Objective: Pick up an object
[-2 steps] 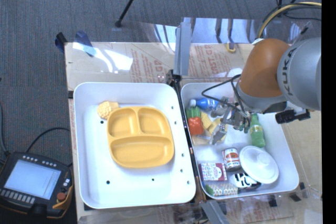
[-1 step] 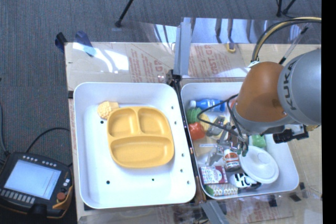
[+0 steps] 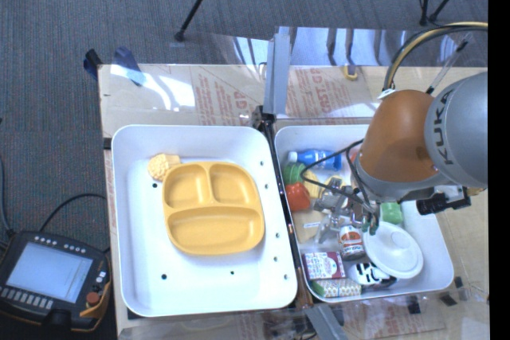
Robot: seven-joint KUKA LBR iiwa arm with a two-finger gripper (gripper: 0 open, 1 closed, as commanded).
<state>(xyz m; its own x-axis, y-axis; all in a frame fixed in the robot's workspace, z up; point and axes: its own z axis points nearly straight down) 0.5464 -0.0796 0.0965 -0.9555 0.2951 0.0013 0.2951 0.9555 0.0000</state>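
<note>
The right bin (image 3: 440, 255) holds a jumble of small things: a blue-capped bottle (image 3: 315, 158), a green item (image 3: 292, 173), a red item (image 3: 297, 197), a small brown jar (image 3: 351, 241), a white bowl (image 3: 394, 251), a pink-and-white packet (image 3: 323, 264) and a green block (image 3: 390, 212). My gripper (image 3: 339, 211) hangs low over the middle of this bin, just above the jar and left of the bowl. The grey arm with its orange band (image 3: 398, 139) covers the bin's back right part.
The left bin (image 3: 135, 251) carries a yellow divided plate (image 3: 213, 207) and a small yellow corn-like toy (image 3: 162, 166) at the plate's back left corner. A teach pendant (image 3: 52, 275) lies on the floor to the left. Tripod legs stand behind the bench.
</note>
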